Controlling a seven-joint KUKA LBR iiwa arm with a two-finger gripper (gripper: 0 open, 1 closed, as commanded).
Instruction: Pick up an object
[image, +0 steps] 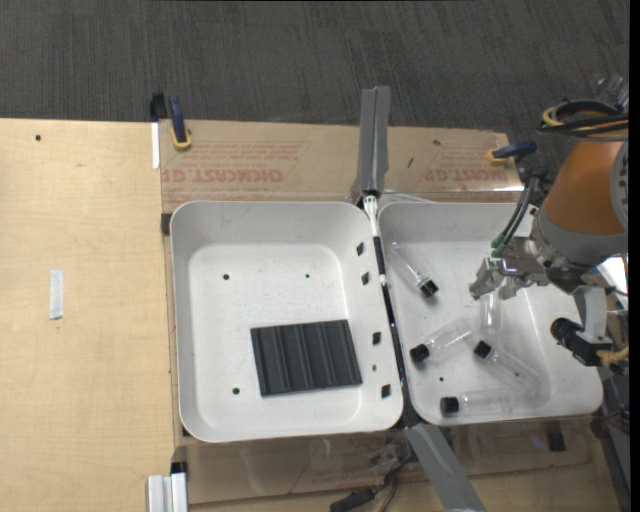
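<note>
A robot arm (585, 195) reaches over the right-hand bin (560, 400), its gripper (490, 300) poised low above a scatter of clear plastic tubes with black caps; whether the gripper is open or closed cannot be told from this angle, and nothing is seen in its hold. One tube (415, 272) lies toward the bin's back left, another (445, 342) near the middle, a third (508, 365) just beside it toward the right edge, and a fourth (480, 403) along the front edge. The left-hand bin (190, 300) carries a dark ribbed tray (305, 357) near its front. The middle tube, nearest the gripper, looks the likeliest target; a sound grasp would probably mean coming straight down across its narrow width, since clear round tubes are apt to roll or slip aside, and keeping off its close neighbour.
</note>
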